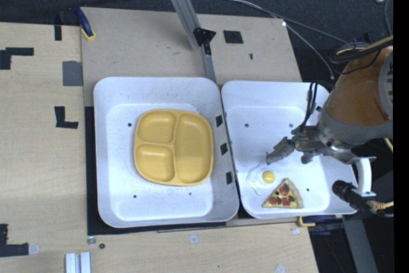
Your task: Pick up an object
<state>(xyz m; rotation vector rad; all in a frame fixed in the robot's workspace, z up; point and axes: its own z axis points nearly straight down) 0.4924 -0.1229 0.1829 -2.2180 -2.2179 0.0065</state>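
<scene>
yellow tray [173, 146]: smooth plastic (slightly glossy) | bins [108, 137]: matt white plastic

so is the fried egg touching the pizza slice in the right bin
Cannot tell. In the camera view the fried egg lies just up-left of the pizza slice; their edges run very close, and the white egg rim blends into the white bin, hiding any gap.

The arm [361, 105] is a thick rounded body with a broad orange band [358, 96] above the wrist and a grey ring [354, 131] beneath it. A thin black cable [311, 102] runs down the side toward the wrist. The hand [287, 149] is dark grey metal, built of slim angular links ending in narrow fingers [278, 153]. A white bracket [363, 174] and a black cylindrical fitting [345, 192] sit on the arm's lower side.
</scene>
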